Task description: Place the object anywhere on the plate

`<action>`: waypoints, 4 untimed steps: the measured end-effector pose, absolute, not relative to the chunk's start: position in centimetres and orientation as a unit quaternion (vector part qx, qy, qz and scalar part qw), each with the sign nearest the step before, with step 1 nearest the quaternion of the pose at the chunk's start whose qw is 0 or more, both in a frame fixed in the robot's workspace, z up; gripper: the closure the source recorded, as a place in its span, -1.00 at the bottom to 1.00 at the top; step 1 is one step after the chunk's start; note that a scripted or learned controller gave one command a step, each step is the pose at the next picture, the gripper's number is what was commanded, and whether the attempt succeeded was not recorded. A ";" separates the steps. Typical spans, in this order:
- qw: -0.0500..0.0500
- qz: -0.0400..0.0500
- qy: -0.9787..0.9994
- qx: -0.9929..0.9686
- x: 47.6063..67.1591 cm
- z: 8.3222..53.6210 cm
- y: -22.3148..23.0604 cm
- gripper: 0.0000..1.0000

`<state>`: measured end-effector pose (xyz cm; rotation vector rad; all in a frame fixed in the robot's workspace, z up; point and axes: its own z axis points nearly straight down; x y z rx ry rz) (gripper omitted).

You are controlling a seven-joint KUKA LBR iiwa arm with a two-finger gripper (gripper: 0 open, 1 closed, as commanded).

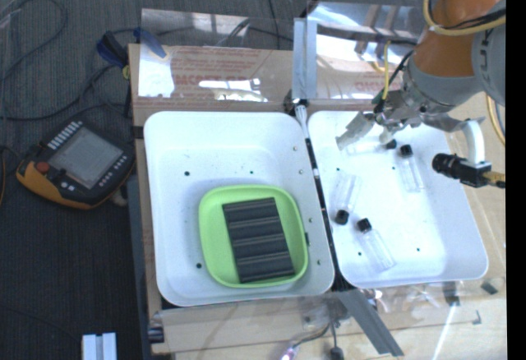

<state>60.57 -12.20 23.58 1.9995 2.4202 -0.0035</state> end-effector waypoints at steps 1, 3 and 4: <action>0.002 -0.001 0.794 0.608 60.1 27.0 -13.4 -1.00; 0.002 0.000 0.875 0.483 59.3 33.4 -9.7 -1.00; 0.002 0.000 0.923 0.385 59.7 40.8 -5.9 -1.00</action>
